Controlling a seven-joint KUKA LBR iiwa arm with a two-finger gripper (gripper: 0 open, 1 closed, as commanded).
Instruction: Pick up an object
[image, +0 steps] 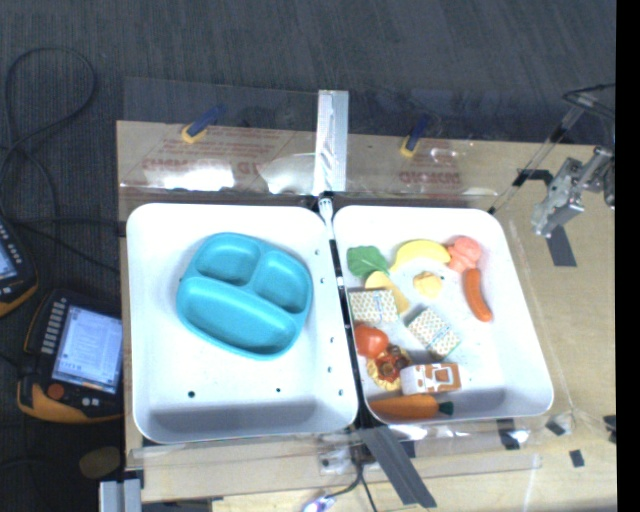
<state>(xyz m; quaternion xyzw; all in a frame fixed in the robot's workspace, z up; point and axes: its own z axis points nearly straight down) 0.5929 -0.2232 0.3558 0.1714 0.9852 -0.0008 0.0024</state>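
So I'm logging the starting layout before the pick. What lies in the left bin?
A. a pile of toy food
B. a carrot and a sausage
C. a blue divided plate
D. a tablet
C: the blue divided plate lies alone in the left bin, while the toy food is piled in the right bin.

1. One camera sits high above the bench (570, 330) and looks down at a slant.
2. It is far enough to see both bins whole, the left bin (160, 300) and the right bin (515, 330).
3. The floor (60, 130) shows at the top and left.
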